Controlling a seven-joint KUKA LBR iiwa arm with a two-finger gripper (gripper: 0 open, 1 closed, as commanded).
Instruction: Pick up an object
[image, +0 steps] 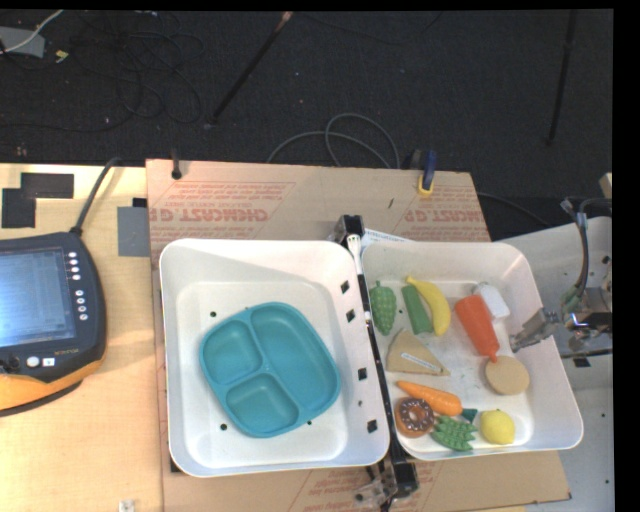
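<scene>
Two white bins on the table. Left bin (190, 290) has one teal divided plate (268, 368). Right bin (520, 265) has one banana (434, 304), one carrot (430, 396), one donut (413, 416), one lemon (497, 427). The pincer (535, 328) sits at the right rim; can't tell its state.

Around the bins: bench clutter

A control tablet (45, 305) lies at the far left on the wooden bench (120, 400); brown printed cardboard (300, 205) underlies both bins, with black cables (360, 135) trailing across the dark floor behind.
</scene>
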